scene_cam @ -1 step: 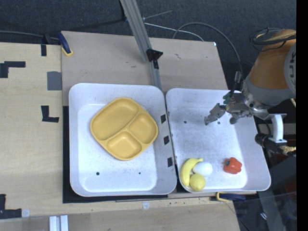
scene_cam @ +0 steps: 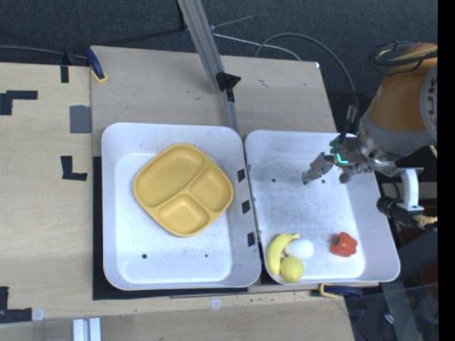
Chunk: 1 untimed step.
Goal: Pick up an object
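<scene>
Step in hand: approach, as I judge it; the gripper [scene_cam: 328,170] hangs over the upper part of the right bin [scene_cam: 306,203], with nothing between its fingers
Fingers: two dark prongs seem to spread slightly apart, but at this slant I cannot tell for certain whether they are open or closed
Candidates to pick: a red pepper-like toy [scene_cam: 343,244] near the bin's lower right; a banana [scene_cam: 279,247], a white egg-shaped piece [scene_cam: 301,249] and a lemon [scene_cam: 291,268] bunched together, touching, at the lower edge
Next move: likely a travel toward the lower end of the bin, then a descent; the red toy stands apart from the cluster, so it looks the easier grasp
Left bin [scene_cam: 117,212]: holds a yellow divided plate [scene_cam: 183,188], lying at an angle
Surface: pale wooden tabletop [scene_cam: 43,226] with dark tape marks
Room: dark carpeted floor [scene_cam: 298,6] beyond, a slanted metal pole [scene_cam: 202,30] and a loose cable [scene_cam: 306,45]
</scene>
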Tool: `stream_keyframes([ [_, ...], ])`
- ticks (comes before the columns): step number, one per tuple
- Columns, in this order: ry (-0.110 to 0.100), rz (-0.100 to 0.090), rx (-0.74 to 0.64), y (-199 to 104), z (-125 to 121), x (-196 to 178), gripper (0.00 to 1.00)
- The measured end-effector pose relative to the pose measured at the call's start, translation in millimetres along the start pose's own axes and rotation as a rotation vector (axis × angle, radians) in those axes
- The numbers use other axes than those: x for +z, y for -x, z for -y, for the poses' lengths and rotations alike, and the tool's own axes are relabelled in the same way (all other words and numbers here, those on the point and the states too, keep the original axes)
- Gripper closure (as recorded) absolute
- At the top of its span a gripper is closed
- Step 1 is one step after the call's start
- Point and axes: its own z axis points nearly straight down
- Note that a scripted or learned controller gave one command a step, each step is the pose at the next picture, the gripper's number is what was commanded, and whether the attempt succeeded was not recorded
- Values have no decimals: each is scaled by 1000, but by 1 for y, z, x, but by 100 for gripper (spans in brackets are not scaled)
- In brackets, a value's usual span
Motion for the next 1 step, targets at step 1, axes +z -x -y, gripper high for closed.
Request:
stream_keyframes([
  [1,-6,0,1,-6,9,49,0],
])
